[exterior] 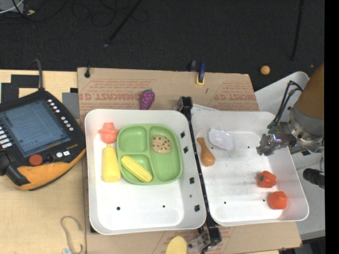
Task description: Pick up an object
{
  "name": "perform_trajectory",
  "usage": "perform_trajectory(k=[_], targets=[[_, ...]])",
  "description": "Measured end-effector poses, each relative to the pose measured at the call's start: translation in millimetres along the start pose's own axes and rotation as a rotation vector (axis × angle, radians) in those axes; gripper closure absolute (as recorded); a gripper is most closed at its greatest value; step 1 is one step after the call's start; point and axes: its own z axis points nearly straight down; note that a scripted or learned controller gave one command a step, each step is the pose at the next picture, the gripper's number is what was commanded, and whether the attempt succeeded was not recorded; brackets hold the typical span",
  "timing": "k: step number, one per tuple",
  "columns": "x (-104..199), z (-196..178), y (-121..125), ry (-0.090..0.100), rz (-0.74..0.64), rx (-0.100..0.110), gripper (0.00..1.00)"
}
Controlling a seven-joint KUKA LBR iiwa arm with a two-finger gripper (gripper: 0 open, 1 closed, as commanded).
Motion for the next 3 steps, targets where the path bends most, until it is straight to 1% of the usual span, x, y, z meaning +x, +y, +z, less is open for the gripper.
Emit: perform_trajectory(k=[1, 2, 3], targets=[[-1.3, -27.7, 0.3, 0.001, -0.001, 0.003, 1.0], [58.1, -25.0, -2.5, 0.005, -0.005, 0.007, 1.0], [108.4, -17.4, 12.5, 0.003, -0.004, 0.007, 1.0]])
